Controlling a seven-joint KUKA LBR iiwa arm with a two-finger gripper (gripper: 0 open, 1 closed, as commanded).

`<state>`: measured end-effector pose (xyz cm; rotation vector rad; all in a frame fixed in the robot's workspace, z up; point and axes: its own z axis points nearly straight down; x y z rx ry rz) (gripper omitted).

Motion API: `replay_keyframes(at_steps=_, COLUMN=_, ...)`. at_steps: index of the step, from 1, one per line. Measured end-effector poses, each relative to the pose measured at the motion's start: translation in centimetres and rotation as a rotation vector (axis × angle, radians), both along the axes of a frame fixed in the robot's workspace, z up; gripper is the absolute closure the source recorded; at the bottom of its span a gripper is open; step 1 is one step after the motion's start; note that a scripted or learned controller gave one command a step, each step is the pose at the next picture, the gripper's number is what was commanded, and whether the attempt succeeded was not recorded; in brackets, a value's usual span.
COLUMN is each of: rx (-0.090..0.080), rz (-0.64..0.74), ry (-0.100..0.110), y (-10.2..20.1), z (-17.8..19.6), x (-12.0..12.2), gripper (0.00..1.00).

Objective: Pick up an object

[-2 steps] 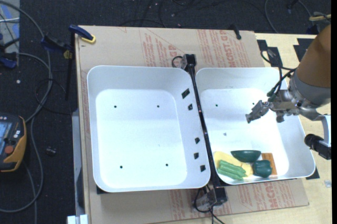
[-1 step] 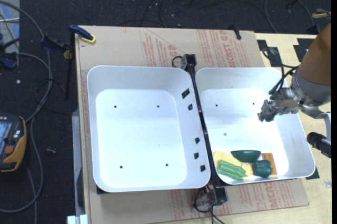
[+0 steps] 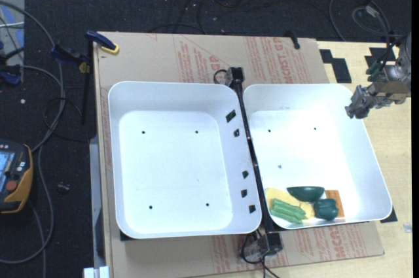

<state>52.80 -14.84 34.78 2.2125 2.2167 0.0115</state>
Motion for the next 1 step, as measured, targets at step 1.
replay_keyframes(at_steps=1, rx=0.001, rz=0.000, ry=0.000, y=3.75, z=15.16, x=-1.99, gripper=1.00)
